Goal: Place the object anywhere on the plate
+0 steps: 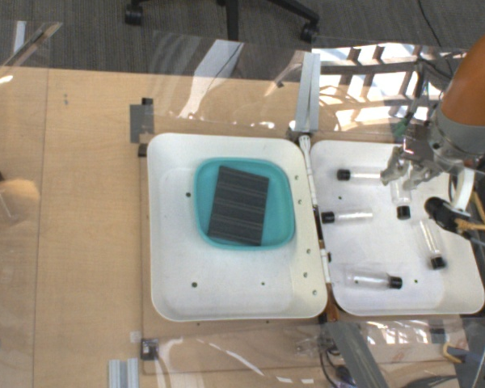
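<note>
A dark grey ribbed rectangular block (239,205) lies flat on the teal plate (284,217), which sits in the left white bin (171,281). The block lies within the plate's rim, slightly tilted. My gripper (402,176) hangs over the upper part of the right bin (461,297), well away from the plate. Its fingers stand open with nothing between them. The orange band of the arm (477,75) shows at the right edge.
Several clear tubes with black caps lie scattered in the right bin, such as one tube (345,174) near the top left and another tube (376,280) near the front. A metal divider (307,95) rises between the bins at the back.
</note>
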{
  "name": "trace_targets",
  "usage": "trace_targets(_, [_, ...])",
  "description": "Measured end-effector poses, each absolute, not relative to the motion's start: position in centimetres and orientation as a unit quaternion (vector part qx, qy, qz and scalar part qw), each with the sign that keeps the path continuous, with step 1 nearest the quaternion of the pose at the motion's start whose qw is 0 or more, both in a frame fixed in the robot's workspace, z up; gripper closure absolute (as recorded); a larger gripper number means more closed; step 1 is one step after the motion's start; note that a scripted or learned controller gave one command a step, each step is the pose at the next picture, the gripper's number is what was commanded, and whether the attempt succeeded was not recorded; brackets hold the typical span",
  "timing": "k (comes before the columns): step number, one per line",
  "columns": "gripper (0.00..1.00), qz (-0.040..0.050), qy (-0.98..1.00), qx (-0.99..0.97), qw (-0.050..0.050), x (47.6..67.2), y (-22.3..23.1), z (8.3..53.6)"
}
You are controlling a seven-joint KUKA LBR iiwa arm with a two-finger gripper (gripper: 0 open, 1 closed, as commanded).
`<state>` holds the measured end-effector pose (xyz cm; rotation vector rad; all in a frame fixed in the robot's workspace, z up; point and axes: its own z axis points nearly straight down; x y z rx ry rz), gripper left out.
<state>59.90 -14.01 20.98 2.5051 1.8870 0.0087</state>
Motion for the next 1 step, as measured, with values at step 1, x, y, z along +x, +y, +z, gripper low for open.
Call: trace_targets(1, [0.0, 0.0028, 0.602, 0.799, 0.003, 59.9, -14.01, 20.98])
